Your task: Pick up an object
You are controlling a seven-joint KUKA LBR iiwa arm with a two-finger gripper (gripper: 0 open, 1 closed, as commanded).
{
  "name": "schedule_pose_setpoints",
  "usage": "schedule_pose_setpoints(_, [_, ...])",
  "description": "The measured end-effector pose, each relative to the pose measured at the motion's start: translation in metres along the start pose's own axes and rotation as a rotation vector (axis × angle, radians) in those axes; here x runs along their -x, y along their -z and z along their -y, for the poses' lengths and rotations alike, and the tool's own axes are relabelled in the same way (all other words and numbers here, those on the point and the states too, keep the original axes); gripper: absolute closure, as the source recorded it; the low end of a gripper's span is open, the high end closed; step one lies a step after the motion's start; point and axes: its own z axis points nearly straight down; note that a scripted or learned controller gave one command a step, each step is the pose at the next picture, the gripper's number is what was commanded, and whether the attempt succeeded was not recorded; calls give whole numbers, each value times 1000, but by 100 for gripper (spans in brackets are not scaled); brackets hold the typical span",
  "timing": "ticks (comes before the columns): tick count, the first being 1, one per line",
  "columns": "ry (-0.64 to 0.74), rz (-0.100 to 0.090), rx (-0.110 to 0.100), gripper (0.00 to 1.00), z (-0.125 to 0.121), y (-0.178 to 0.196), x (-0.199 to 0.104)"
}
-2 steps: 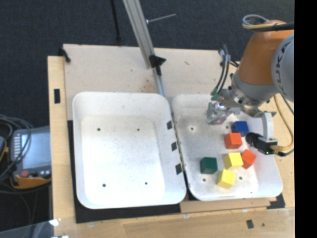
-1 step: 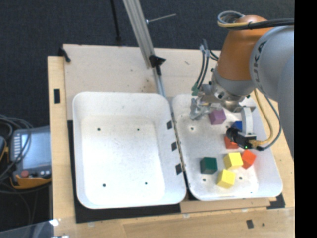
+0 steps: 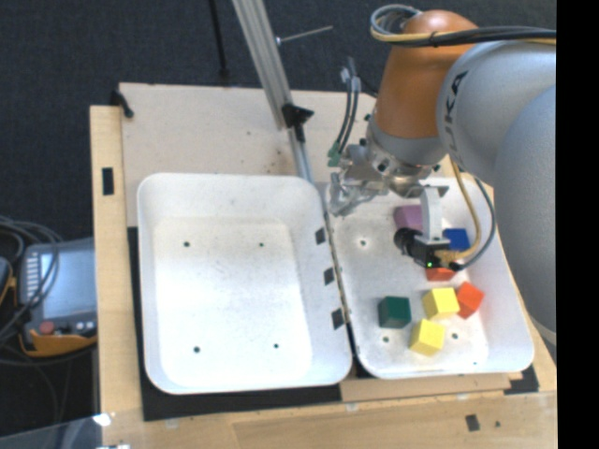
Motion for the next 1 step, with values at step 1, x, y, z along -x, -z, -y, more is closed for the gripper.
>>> schedule_pose_setpoints(1, [0, 1, -2, 100, -9, -13, -55])
